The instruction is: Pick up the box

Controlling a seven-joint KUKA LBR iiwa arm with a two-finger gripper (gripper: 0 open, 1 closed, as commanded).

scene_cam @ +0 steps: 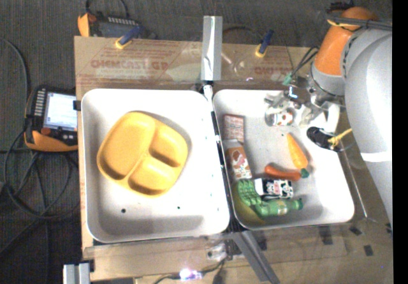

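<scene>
One box (234, 127) lies flat at the far left of the right bin (344, 203), against the wall shared with the left bin (95, 212); a second small carton (240, 163) sits just nearer. The gripper (288, 110) hovers at the bin's far right, well apart from both, so the approach step looks unfinished: it must travel left, then descend. How wide the claw stands I cannot tell, blurred among cables. Carrot (297, 152), green toy (268, 203) and yellow tray (144, 152) lie aside.
</scene>
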